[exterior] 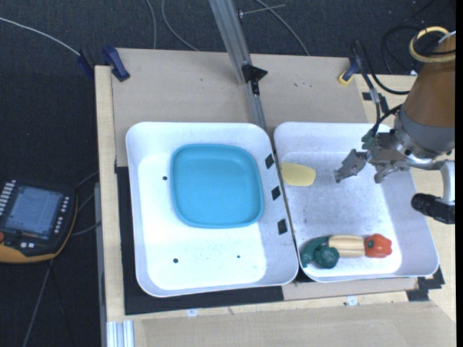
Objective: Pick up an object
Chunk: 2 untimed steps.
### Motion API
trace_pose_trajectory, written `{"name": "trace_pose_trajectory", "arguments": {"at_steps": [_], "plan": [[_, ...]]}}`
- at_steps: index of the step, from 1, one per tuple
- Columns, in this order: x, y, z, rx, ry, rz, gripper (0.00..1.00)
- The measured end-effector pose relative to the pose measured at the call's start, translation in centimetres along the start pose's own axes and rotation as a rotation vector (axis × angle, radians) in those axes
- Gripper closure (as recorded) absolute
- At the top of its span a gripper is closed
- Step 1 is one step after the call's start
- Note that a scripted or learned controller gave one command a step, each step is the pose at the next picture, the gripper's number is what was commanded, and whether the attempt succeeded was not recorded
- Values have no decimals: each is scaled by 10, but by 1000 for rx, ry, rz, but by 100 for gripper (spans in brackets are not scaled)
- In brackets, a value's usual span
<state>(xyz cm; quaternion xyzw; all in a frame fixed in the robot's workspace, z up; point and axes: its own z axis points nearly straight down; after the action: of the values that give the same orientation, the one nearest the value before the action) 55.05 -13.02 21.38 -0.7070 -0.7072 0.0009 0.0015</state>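
Camera view, from the left: a handheld control pendant [32, 219] lies on the dark floor beside the tabletop [181, 85], cables looping behind it. On the tabletop the left bin [145, 266] carries a shallow blue tray [217, 185] set toward its upper right; a few small dark specks dot the white floor around it. A slanted metal rail [235, 38] comes down from the top edge and meets the seam between the two bins.

The right bin [412, 230] holds a pale yellow object [298, 174] near its upper left corner, just beside the seam. Along the bin's near wall lie a dark green object [320, 254], a tan cylinder [347, 246] and a red object [377, 246], lined up in a row and apparently touching one another, though their edges are soft here.

The pincer [365, 165] hangs over the upper middle of the right bin, well apart from the row below and to the right of the yellow object. Its fingers look spread apart with nothing between them. The arm [430, 100] with its orange band enters from the right edge.
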Motion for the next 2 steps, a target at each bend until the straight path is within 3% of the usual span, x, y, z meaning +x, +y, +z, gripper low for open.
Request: {"name": "trace_pose_trajectory", "arguments": {"at_steps": [2], "plan": [[-2, -2, 97, 0, 0, 0, 0]]}}
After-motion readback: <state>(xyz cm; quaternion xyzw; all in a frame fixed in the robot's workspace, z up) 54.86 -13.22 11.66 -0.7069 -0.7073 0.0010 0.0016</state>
